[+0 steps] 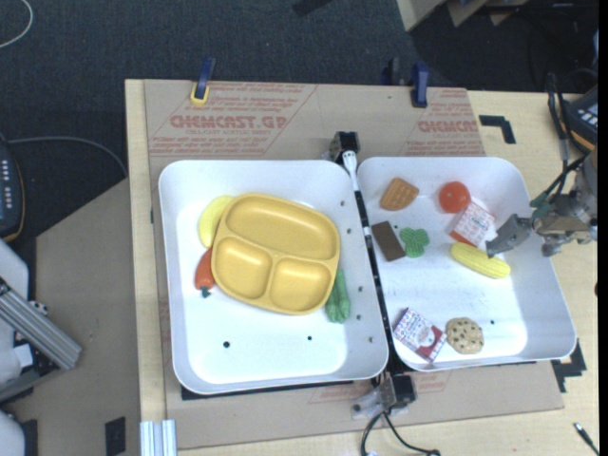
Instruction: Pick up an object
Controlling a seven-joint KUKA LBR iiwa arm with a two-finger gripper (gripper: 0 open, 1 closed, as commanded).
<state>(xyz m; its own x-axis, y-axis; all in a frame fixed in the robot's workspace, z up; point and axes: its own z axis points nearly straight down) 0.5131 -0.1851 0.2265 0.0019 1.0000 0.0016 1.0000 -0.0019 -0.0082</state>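
Observation:
The right bin [532, 340] holds several small items. Among them are a yellow corn cob [480, 260], a red tomato [454, 197], a red-and-white packet [472, 224], a green broccoli [414, 241], a brown bar [388, 240], a tan waffle piece [399, 194], a cookie [464, 334] and a second red-and-white packet [416, 333]. My gripper [522, 246] reaches in over the bin's right rim, just right of the corn cob and the first packet. Its fingers stand apart, with nothing between them. One fingertip [498, 244] lies close to the corn's right end.
The left bin [180, 283] carries a yellow compartment tray [275, 253] resting on a banana [211, 218], with a red pepper [204, 272] at its left and a green piece [338, 299] at its right. Cables and arm hardware crowd the right edge.

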